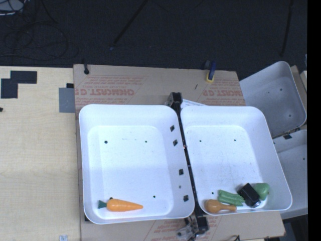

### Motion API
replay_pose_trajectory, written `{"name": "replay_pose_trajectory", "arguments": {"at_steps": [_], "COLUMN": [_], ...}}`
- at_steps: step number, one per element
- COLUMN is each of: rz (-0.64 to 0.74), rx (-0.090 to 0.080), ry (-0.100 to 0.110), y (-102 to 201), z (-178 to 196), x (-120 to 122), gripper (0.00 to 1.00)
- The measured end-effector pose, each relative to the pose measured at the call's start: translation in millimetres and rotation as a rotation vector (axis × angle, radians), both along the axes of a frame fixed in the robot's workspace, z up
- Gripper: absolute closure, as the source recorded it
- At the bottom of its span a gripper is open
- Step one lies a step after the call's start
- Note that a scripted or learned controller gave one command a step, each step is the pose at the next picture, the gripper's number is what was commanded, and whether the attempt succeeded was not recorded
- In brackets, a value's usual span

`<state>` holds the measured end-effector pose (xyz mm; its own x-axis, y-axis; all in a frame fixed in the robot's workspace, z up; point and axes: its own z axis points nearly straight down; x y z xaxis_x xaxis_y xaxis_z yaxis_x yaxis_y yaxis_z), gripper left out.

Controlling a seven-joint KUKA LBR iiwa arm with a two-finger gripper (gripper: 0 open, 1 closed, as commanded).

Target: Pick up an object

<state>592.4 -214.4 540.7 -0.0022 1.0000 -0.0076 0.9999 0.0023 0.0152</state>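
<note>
An orange carrot [124, 205] lies at the lower left of my left bin [90, 134]. In the right bin's [271, 134] lower right corner cluster a green pod [229, 198], black block [249, 194] and tan pear-shaped toy [218, 207], touching.

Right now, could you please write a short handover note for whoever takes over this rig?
Gripper: I cannot report its state from the camera view.
Left bin: a toy carrot lies near the front wall, its tip pointing toward the divider.
Right bin: four things cluster in the front corner: a tan pear-shaped piece, a green pod, a black block and a green piece partly behind the block. The block lies against or on the green things; I cannot tell which.
Done: nothing lifted; every object rests in a bin.
Left: pick up one object. The carrot lies alone, so it looks the easiest target.
</note>
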Motion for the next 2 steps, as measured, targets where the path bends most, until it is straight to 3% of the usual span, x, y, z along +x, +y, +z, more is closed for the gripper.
{"name": "replay_pose_trajectory", "arguments": {"at_steps": [1, 2], "rz": [0.01, 0.009], "rx": [0.007, 0.012], "ry": [0.02, 0.025], "y": [3.3, 121.2], "z": [-1.0, -90.2], "x": [1.3, 36.1], "gripper": [1.0, 1.0]}}
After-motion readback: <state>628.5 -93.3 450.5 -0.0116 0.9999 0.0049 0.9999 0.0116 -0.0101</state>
